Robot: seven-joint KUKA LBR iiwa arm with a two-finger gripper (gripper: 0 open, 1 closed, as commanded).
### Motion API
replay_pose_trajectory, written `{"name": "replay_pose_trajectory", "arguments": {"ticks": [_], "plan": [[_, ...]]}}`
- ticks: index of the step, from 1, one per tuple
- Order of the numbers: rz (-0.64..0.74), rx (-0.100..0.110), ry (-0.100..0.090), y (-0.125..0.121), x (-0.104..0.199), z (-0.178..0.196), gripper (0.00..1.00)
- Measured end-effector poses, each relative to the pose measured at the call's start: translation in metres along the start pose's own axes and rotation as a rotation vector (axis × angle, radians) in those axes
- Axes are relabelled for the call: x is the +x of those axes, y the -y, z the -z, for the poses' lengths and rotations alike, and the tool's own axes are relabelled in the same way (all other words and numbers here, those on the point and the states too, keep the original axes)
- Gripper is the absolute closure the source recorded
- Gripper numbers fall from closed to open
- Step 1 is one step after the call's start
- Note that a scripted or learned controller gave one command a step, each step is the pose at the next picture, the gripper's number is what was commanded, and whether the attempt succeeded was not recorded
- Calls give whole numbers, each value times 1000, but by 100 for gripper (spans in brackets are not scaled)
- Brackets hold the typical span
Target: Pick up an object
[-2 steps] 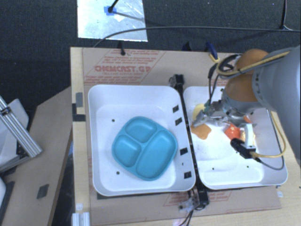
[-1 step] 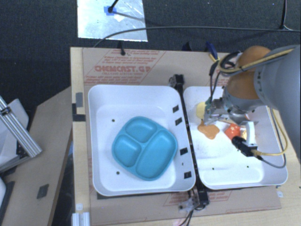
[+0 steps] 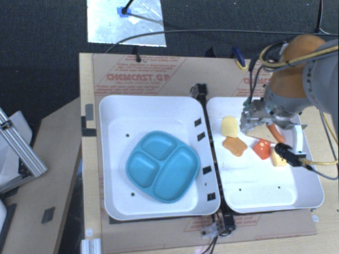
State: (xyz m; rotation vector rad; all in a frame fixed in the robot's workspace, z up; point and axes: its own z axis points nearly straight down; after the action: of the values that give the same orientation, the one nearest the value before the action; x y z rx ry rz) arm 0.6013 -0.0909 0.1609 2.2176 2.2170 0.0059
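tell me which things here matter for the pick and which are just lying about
For the pick:
gripper
yellow piece
orange-brown piece
red piece
right bin

Just lying about:
blue divided plate
left bin
foil sheet

- The brown board [image 3: 159, 73] under the bins bears red print, upside down in the camera view; on its far left part it reads "CHEMCAST GP".
- More red print on the board's far right part and near edge is too small to read.
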Motion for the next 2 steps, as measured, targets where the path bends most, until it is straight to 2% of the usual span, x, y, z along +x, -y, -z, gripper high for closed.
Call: {"name": "replay_pose_trajectory", "arguments": {"ticks": [2], "plan": [[4, 1, -1, -3, -6, 99, 100]]}}
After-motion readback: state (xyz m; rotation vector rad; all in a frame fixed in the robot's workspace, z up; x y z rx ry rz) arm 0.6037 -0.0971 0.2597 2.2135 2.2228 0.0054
